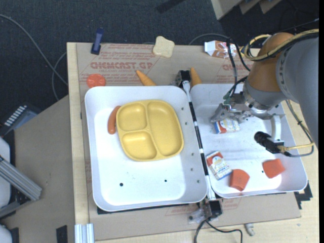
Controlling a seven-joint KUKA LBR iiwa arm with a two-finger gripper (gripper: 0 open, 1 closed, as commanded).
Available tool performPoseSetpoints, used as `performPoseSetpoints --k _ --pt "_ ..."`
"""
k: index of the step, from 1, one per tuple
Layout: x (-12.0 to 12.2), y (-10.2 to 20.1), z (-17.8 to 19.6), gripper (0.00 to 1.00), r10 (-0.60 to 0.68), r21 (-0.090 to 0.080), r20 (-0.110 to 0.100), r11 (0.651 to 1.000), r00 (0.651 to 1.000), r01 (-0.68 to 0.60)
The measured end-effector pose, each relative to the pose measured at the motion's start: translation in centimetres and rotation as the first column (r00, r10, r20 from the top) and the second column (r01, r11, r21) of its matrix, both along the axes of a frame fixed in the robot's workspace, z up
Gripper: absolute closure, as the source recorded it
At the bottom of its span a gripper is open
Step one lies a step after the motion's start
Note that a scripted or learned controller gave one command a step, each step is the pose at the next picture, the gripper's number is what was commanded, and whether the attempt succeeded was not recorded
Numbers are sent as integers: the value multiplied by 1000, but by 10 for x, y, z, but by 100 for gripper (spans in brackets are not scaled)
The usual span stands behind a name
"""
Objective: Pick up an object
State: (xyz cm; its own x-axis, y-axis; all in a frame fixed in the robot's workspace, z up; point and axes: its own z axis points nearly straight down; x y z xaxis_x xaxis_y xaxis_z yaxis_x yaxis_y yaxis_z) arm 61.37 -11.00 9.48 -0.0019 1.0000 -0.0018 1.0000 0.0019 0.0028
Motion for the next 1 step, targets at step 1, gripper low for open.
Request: performPoseSetpoints --k 1 --pt "-16 65 90 100 0 2 -1 1000 1000 0"
